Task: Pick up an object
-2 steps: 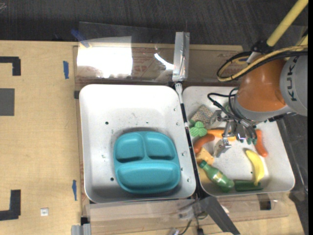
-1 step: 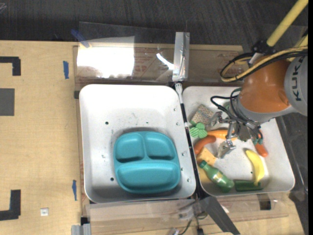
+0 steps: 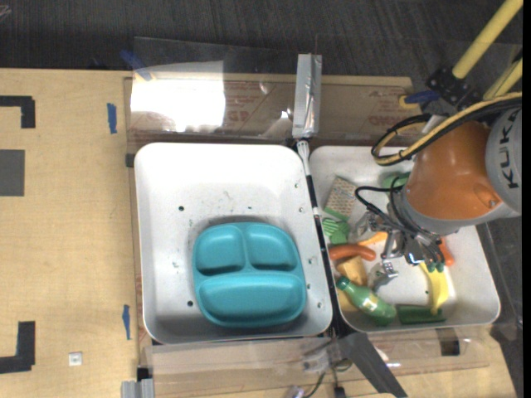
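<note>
arm: grey KUKA arm with orange band (image 3: 452, 177) enters from the right and hangs over the right bin; black and yellow cables loop off its wrist.
pincer: metal two-finger pincer (image 3: 390, 265) is low in the right bin, over the clutter in the middle. Cannot tell whether it is open or closed, nor whether anything sits between the tips; the wrist hides most of it.
right bin: shallow white plastic bin (image 3: 485, 293) holds all the small items, bunched in its left and near half.
yellow item: curved yellow banana-shaped toy (image 3: 437, 287) lies just right of the pincer, pointing toward the near wall.
green bottle: small green bottle-shaped toy (image 3: 365, 298) lies tilted near the front-left corner, just below the pincer.
dark green piece: flat dark green stick-shaped piece (image 3: 415, 312) lies along the near wall, between the bottle and the banana tip.
orange item: orange carrot-like toy (image 3: 353, 251) lies left of the pincer, close to it; contact unclear.
light green piece: bright green block (image 3: 334, 222) sits by the left wall, above the orange item.
packet: small speckled flat packet (image 3: 341, 194) lies toward the far-left part of the bin, apart from the pincer.
left bin: matching white bin (image 3: 166, 189) holds 1 teal 3-compartment plastic tray (image 3: 247, 274), set toward the near wall.
tabletop: tan board surface (image 3: 58, 222) with black and blue tape marks, left of both bins.
</note>
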